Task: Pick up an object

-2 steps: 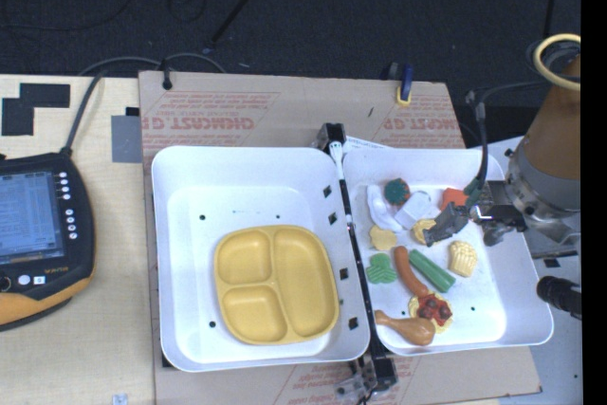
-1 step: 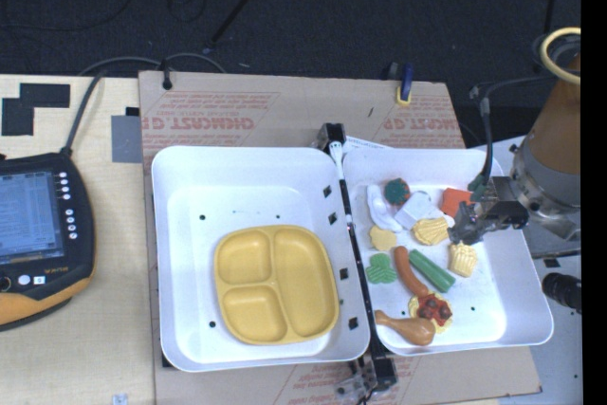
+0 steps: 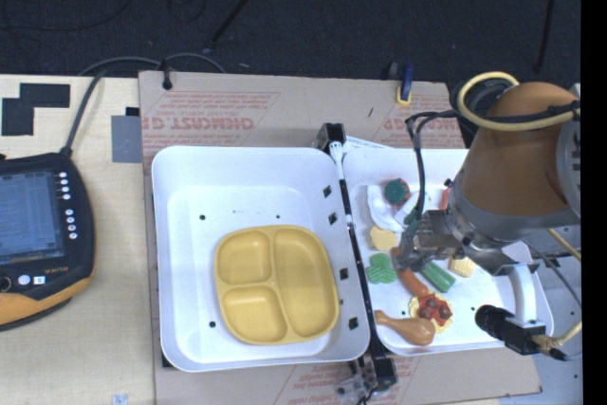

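My gripper point(image 3: 414, 253) reaches down into the right bin point(image 3: 365, 168) from the right, low among a heap of toy food. Right beside it lie an orange carrot-like piece point(image 3: 413, 284), a green block point(image 3: 438, 277) and a green ridged piece point(image 3: 380, 269). A pale yellow piece point(image 3: 383, 238) lies just left of the gripper. Further back rest a white item with a teal lump point(image 3: 395, 193) on it. A brown drumstick point(image 3: 408, 328) and a red-and-yellow item point(image 3: 432, 308) lie at the bin's front. The arm hides the fingers.
The left bin point(image 3: 180, 204) holds a yellow divided plate point(image 3: 275, 285). A divider with black clips point(image 3: 346, 242) separates the two bins. A teach pendant point(image 3: 38, 228) lies on the bench at far left. The arm's bulk covers the right bin's right side.
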